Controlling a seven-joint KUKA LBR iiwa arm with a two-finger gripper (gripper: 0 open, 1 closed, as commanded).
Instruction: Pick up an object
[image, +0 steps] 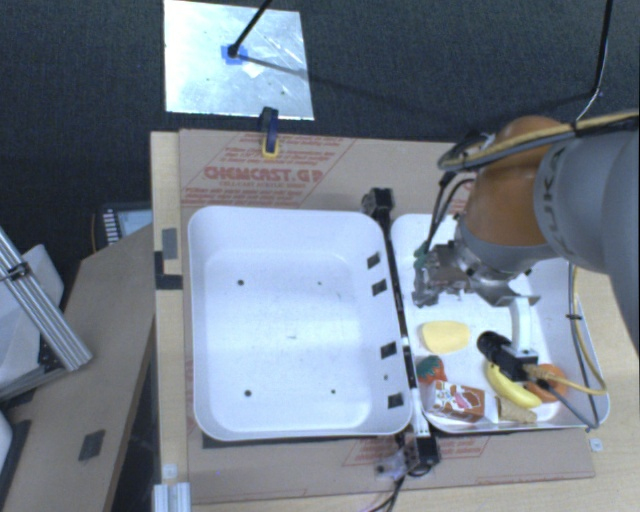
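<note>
I see my end effector (432, 288) low over the right bin (408, 235), just above a yellow oval object (445, 336); whether it's spread or pressed together, I can't tell. A banana (510, 388) lies nearby.

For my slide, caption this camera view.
KUKA arm's pincer lowered into the right bin above a banana and yellow piece.

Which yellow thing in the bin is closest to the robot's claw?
The pale yellow oval piece, lying just below the gripper. The banana is yellow too, but it sits farther down, near the bin's front edge.
</note>
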